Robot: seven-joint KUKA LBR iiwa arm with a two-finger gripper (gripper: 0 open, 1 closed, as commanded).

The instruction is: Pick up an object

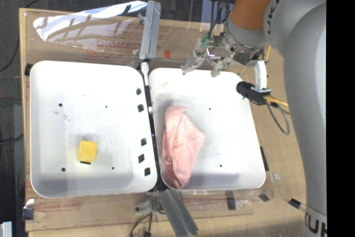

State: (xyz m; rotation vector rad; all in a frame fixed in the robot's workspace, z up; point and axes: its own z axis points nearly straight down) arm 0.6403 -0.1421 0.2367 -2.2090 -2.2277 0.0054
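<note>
A crumpled pink cloth (179,145) lies in the right bin (238,119), along its left side. A small yellow block (87,151) sits in the left bin (66,97), near its front left. My gripper (203,66) hangs over the back rim of the right bin, well behind the cloth. Its two fingers are spread apart and nothing is between them.
A grey divider bar (148,36) runs back from between the bins. A clear plastic sheet (89,19) lies behind the left bin. A black cable plug (250,91) juts over the right bin's right side. The arm's grey body (299,64) covers the right.
</note>
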